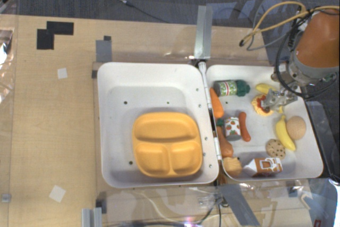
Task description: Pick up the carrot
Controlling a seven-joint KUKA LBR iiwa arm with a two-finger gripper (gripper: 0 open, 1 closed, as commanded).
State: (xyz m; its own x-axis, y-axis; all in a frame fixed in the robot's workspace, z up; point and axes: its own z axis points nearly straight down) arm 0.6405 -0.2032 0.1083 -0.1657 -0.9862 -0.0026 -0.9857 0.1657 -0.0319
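Observation:
The carrot (216, 104) is a slim orange piece with a green tip. It lies lengthwise against the left wall of the right bin (313, 165), just below a green bottle (231, 87). My gripper (277, 99) hangs over the upper right part of that bin, beneath the orange wrist band (319, 40). It is close to a small red and yellow toy (261, 106) and well to the right of the carrot, with nothing seen in its grasp.
The right bin also holds a red sausage (245, 126), a small printed box (232, 127), a banana (285, 134), a tan egg shape (297, 127), a cookie (274, 148), a carton (267, 166) and a bun (232, 167). A yellow divided tray (167, 144) sits in the left bin (111, 114).

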